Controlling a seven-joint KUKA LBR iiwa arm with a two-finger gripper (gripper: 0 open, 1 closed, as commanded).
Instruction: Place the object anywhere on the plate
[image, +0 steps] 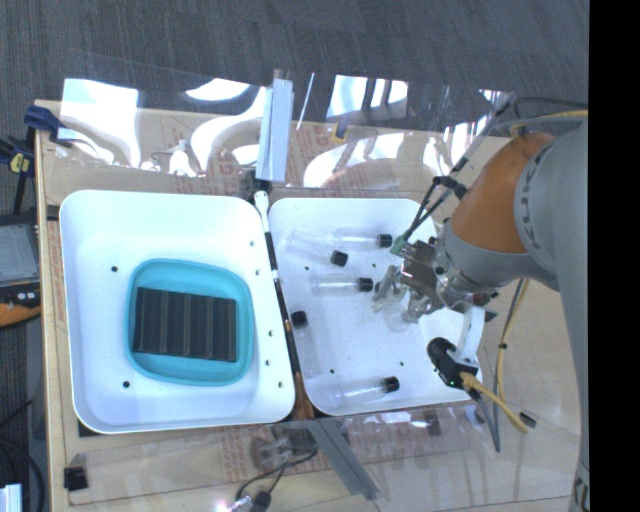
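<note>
Several clear, black-capped tubes (345, 285) in the right bin (330, 215) — tool (400, 300) above, grip state unclear.

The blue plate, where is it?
The blue plate lies in the middle of the left bin, across the divider from the clear tubes.

The tool (400, 296) blurs against a clear tube, so its grip cannot be told, and the arm (540, 210) runs off right

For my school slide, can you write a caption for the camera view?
The arm's tool hangs over clear tubes in the right bin; the teal plate waits in the left bin.
</note>
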